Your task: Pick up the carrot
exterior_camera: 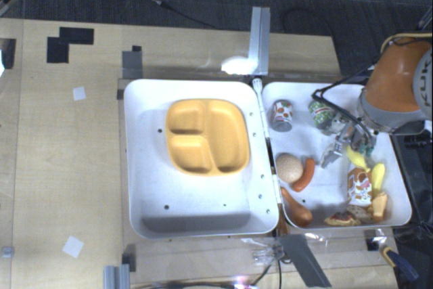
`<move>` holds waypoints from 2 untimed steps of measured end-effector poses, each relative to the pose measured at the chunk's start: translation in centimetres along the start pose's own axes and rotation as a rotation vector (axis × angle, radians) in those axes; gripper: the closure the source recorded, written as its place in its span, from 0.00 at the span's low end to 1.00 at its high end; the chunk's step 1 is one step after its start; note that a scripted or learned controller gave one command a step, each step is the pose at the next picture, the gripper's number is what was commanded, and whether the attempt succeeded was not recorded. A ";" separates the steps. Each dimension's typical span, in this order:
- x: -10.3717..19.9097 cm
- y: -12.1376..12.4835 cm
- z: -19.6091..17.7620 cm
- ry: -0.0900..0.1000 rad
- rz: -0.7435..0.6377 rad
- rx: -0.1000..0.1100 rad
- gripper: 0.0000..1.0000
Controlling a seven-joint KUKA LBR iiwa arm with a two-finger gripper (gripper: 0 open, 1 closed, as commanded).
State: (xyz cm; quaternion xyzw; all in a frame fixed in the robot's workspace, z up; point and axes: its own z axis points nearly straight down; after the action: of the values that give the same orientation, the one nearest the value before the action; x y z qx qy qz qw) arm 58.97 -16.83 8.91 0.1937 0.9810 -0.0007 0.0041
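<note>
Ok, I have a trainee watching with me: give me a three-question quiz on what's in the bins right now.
1. True or false: the yellow divided plate sits in the left bin.
2. What round, tan item touches the carrot? A) egg B) sponge C) cup
3. Fill in: the gripper hangs above the ____ bin.

Key: 1 true; 2 A, the egg; 3 right, over the right bin.

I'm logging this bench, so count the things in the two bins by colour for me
Yellow: 3, the divided plate, a banana and a yellow piece
Orange or brown: 3, the carrot, a sausage, a roundish bun
Printed cans: 3
Food at the corner: too jumbled to count
Total: 9
</note>
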 end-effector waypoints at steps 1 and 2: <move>-0.4 0.3 -1.4 -0.015 -0.008 -0.003 1.00; 1.4 0.2 -0.2 -0.012 -0.420 -0.002 1.00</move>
State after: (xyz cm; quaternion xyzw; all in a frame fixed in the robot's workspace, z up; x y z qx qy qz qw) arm 57.75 -16.16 9.09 -0.0149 0.9998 -0.0015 0.0098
